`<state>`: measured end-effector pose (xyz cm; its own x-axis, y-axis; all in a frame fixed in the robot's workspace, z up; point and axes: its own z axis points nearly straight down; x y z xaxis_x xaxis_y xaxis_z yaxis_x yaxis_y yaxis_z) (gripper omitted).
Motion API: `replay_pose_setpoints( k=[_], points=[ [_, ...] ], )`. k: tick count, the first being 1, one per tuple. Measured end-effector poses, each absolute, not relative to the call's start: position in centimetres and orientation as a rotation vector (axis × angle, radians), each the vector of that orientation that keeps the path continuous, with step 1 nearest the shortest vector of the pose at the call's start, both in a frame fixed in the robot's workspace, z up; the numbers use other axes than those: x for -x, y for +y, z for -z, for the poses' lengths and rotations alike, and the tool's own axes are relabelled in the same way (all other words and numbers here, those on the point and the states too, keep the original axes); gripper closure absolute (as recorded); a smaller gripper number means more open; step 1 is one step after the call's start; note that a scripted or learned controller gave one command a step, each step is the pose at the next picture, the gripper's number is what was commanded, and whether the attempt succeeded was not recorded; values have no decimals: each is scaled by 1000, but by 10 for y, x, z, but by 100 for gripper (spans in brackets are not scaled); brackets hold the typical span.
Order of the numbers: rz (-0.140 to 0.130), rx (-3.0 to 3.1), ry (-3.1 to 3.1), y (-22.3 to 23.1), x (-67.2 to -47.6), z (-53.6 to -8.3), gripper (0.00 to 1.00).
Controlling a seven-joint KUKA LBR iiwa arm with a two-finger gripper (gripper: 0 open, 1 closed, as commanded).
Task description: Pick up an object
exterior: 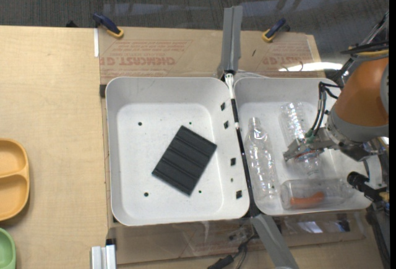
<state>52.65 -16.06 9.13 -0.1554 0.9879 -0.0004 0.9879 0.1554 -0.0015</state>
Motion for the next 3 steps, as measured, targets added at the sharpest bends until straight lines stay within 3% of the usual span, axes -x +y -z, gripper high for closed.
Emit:
replay_pose_setpoints(
  k=[1,2,3],
  points=[
    [-2,2067,-2364,-118,-483,-108,0],
    [-2,2047,-2381,-142,-535,-94,0],
    [-1,2051,-2379,-143,-535,-103,100]
  ],
)
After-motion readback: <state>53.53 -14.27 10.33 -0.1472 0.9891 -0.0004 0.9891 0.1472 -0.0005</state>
